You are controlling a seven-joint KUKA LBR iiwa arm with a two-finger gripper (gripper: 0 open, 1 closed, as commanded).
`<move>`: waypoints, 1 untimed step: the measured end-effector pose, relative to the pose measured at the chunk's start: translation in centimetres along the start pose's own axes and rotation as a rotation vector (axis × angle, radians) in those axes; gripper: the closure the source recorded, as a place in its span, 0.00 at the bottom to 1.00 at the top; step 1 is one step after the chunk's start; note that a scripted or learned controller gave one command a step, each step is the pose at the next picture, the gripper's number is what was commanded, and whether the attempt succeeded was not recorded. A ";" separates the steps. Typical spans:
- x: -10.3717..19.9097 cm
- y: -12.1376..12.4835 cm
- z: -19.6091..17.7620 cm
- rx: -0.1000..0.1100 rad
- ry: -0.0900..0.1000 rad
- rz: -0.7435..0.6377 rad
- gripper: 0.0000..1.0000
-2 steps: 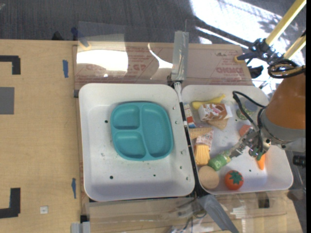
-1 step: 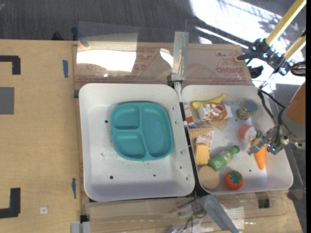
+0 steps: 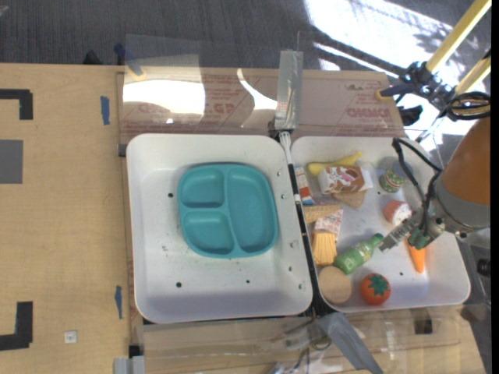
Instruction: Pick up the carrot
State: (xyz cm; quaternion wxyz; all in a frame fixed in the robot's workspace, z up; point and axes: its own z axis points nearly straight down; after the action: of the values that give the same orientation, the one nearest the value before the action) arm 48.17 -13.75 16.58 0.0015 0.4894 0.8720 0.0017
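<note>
A: Camera view: gripper (image 3: 419,238) clamped on carrot (image 3: 419,255), fingers at its top end.
B: Location?
A: Right bin (image 3: 456,291), 3 o'clock side. Green bottle (image 3: 359,253) at carrot's 9, tomato (image 3: 374,288) at 8.

Divided plate (image 3: 228,209) in left bin (image 3: 148,232), frame centre. Right bin (image 3: 448,283): carrot (image 3: 419,257) at right edge, bottle (image 3: 359,254) left of it, tomato (image 3: 375,288) lower, corn (image 3: 323,245) near divider.

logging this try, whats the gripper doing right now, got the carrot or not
Gripper: down in the right bin, right at the top end of the carrot; open or closed cannot be told, so no grasp is confirmed.
</note>
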 end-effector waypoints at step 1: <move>-0.7 -0.5 6.8 0.000 -0.003 -0.194 1.00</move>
State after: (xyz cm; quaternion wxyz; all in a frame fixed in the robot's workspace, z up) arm 48.11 -14.57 9.73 0.0028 0.4026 0.9154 0.0006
